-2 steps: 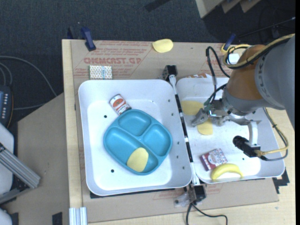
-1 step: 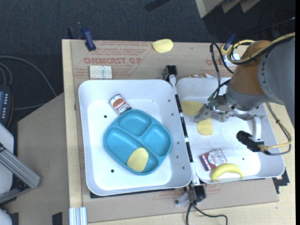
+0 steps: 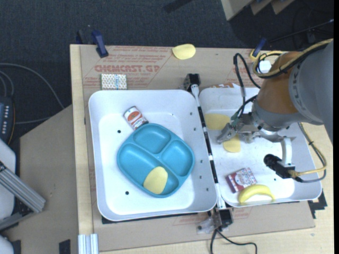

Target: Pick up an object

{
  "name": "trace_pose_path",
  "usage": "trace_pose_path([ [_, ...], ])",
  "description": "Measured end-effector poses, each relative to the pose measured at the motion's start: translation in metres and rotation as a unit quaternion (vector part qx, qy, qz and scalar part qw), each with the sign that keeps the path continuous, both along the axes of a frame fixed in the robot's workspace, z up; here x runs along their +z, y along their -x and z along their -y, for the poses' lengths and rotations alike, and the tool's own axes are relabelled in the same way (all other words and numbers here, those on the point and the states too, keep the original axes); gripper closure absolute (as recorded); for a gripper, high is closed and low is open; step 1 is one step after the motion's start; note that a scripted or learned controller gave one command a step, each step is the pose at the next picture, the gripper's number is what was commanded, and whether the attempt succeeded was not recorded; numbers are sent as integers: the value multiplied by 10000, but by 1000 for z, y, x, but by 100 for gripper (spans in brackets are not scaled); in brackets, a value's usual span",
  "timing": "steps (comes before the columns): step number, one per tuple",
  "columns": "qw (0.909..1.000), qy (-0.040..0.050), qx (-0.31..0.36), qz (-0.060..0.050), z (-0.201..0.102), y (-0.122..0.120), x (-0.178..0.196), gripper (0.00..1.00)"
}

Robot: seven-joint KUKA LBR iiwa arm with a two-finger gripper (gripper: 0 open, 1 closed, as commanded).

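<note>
Nearest the camera, along the front wall of the right-hand shallow white bin (image 3: 307,193): a curved yellow plastic banana (image 3: 255,193), and touching it from behind, a small red-and-white printed packet (image 3: 241,179). Left of that bin, in the left-hand shallow white bin (image 3: 106,194): a blue three-compartment plastic plate (image 3: 154,160) carrying a pale yellow rounded piece (image 3: 155,180) in its near compartment, with a small red-and-white can (image 3: 135,117) lying just beyond the plate. Further back inside the right-hand bin: a small round yellow piece (image 3: 232,146) directly under the metal claw (image 3: 231,133), and a flat yellow piece (image 3: 216,121) just behind. Claw low over the round piece, tips close to it; opening and grip impossible to tell. Beyond both bins, on the brown cardboard-covered worktop (image 3: 137,67): a yellow lemon-shaped piece (image 3: 184,51) and a small patterned packet (image 3: 114,81).
</note>
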State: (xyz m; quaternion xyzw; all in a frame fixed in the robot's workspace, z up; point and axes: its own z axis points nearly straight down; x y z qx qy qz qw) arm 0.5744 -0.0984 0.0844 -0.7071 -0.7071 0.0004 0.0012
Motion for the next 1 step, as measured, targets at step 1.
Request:
trace_pose_path([
  [1, 10000, 3, -2, 15, 0, -1, 10, 100],
])
